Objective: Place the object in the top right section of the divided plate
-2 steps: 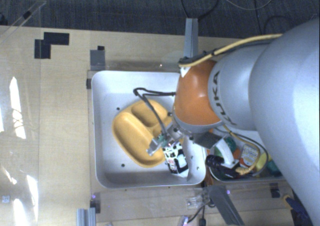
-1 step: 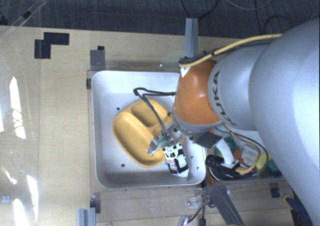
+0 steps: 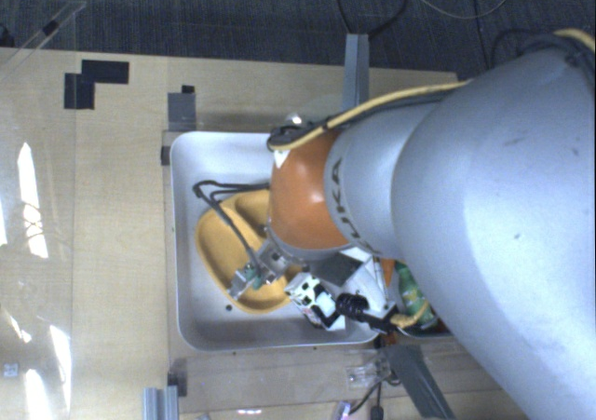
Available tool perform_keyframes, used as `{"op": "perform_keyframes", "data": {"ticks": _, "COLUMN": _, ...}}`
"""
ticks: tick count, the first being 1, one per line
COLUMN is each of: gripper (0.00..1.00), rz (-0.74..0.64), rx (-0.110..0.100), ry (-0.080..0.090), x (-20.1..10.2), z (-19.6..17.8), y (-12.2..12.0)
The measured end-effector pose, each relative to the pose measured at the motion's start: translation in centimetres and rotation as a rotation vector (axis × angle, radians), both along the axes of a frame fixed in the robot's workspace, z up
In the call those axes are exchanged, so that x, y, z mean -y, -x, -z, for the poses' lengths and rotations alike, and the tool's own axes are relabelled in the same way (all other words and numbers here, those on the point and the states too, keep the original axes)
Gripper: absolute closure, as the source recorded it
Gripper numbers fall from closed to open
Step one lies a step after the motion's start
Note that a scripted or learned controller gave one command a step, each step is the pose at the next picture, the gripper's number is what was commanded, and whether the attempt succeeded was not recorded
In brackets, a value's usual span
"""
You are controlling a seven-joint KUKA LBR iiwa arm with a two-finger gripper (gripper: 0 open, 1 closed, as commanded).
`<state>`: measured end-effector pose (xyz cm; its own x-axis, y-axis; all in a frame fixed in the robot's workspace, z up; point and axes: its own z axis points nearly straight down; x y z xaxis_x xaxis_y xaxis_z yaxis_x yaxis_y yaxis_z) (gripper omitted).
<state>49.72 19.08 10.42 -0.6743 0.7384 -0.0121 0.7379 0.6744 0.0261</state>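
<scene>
**Much of the Bench Lay Behind the Arm**

The grey arm ran off the right and bottom edges, and its bulk covered the right-hand bin almost wholly. The orange band hid the middle of the yellow divided plate, so its sections could not be told apart. The gripper was small and blurred; whether its fingers stood apart or together could not be told. A green and orange thing peeped out beneath the arm, too little of it showing to name. The left bin's right wall was covered.
</scene>
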Motion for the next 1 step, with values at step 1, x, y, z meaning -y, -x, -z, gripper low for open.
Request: {"op": "perform_keyframes", "data": {"ticks": 1, "gripper": 0.00, "rz": 0.011, "rx": -0.023, "ry": 0.006, "x": -2.79, "z": -3.99, "y": 0.08}}
